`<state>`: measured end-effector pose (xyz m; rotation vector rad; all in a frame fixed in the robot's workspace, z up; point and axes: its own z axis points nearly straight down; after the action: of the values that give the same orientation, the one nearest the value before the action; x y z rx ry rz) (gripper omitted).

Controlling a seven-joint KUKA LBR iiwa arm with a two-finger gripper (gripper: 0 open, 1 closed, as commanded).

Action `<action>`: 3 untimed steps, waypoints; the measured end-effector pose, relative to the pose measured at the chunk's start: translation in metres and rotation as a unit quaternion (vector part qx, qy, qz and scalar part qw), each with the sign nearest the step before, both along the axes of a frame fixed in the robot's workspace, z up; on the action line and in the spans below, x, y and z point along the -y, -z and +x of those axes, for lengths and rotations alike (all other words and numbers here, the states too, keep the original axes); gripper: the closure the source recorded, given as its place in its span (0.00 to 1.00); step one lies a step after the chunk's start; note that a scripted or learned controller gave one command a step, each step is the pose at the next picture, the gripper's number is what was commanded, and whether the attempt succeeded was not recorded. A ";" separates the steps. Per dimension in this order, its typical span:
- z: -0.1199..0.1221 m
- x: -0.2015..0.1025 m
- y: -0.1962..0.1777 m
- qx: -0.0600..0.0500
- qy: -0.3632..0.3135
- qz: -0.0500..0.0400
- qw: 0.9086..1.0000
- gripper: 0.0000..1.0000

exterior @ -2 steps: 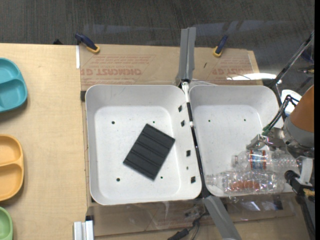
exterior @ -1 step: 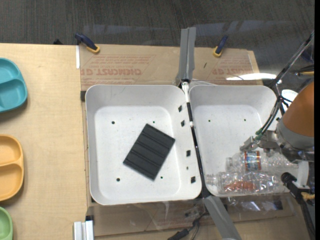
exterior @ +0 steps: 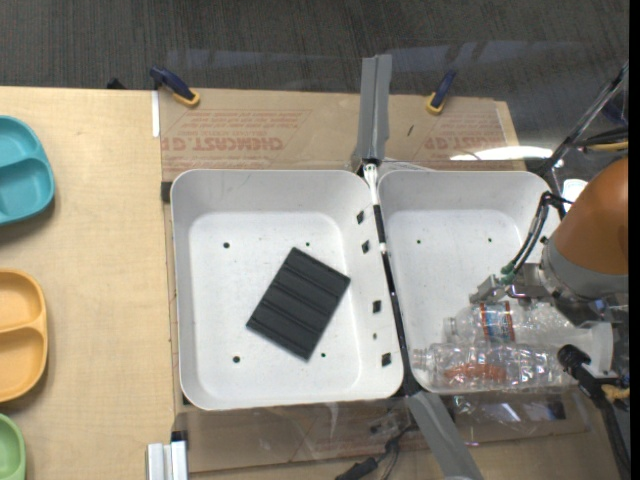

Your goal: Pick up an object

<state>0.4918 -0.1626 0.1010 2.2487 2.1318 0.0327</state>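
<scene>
Item: clear plastic bottle (exterior: pixel 487 365), crumpled, with a red-and-white label. It lies on its side along the near wall of the right bin (exterior: pixel 450 218), long axis running left to right. A second clear bottle piece (exterior: pixel 497 320) with a red-and-blue label sits just behind it, touching or nearly so; whether the two are separate objects cannot be told.

Item: black ribbed rectangular pad (exterior: pixel 298 302). It lies flat in the left bin (exterior: pixel 200 268), near the middle of the floor, turned at a diagonal, apart from every wall.

Containers: two shallow white bins side by side, their inner walls meeting at a grey divider strip (exterior: pixel 374 108). Both rest on a brown cardboard sheet (exterior: pixel 260 133) printed with red lettering and held by clamps at its far edge.

Arm: grey, with an orange band (exterior: pixel 600 223) above the wrist, entering from the right and bent down over the right bin's right half. The gripper (exterior: pixel 505 293) sits low, just above the bottle cluster; whether it is spread or closed cannot be told.

Surroundings: on the tan bench (exterior: pixel 90 168) to the left lie a teal tray (exterior: pixel 22 173), an orange tray (exterior: pixel 20 333) and a green tray (exterior: pixel 8 448), each cut by the frame edge.
</scene>
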 end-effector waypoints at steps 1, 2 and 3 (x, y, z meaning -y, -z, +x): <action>0.001 -0.010 0.000 0.000 -0.056 -0.003 0.998 0.00; 0.000 -0.005 0.001 -0.002 -0.077 -0.002 0.997 0.00; -0.013 -0.019 0.011 -0.023 -0.081 0.006 0.996 0.00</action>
<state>0.4784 -0.1437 0.0902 2.0966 2.3390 -0.0005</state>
